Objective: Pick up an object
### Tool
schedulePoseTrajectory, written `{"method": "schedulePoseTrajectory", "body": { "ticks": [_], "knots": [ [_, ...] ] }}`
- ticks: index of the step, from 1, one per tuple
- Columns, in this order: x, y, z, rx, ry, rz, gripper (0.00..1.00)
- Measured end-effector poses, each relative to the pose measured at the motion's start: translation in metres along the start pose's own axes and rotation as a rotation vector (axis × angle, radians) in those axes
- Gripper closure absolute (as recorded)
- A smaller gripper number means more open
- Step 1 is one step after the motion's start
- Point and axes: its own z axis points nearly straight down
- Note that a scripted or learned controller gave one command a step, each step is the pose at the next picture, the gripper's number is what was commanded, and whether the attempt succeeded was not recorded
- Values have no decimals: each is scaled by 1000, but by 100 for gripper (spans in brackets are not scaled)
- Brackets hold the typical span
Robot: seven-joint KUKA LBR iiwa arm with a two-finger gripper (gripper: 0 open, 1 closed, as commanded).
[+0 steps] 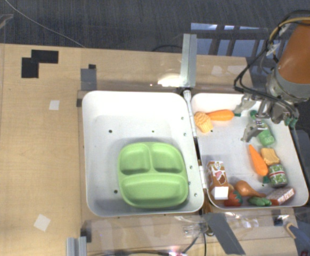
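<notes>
The likeliest thing for me to take is the small green piece [266,138] lying in the right bin [227,143], close to that bin's far right corner and so toward the right edge of the worktop [38,159]. My hand [256,126] hangs just beside it, on its far-left side, low over the bin floor, and nothing sits between my fingers; whether they stand apart or together I cannot tell from this slanted look down. So I judge this to be the approach step: I am lined up near a target but have not closed on anything yet. Just nearside of the green piece lie an orange carrot [258,161] and a tan block [270,156], with a small can [277,175] beyond them toward the bin's near right corner, so the cluster is tight. Another carrot [220,115] and a yellow corn-like piece [203,121] lie along the bin's far edge near its left wall, well apart from my hand. The left bin [102,116] carries a green divided tray [153,174]. The next move, as I see it, calls for a short shift toward the green piece, a straight descent with fingers spread around it, and care not to nudge the carrot or the bin wall before I close.
</notes>
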Motion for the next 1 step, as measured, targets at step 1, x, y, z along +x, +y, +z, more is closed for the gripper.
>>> {"method": "schedulePoseTrajectory", "body": {
  "ticks": [1],
  "knots": [
    [-10,-37,131,0,-1,-278,0]
  ]
}}
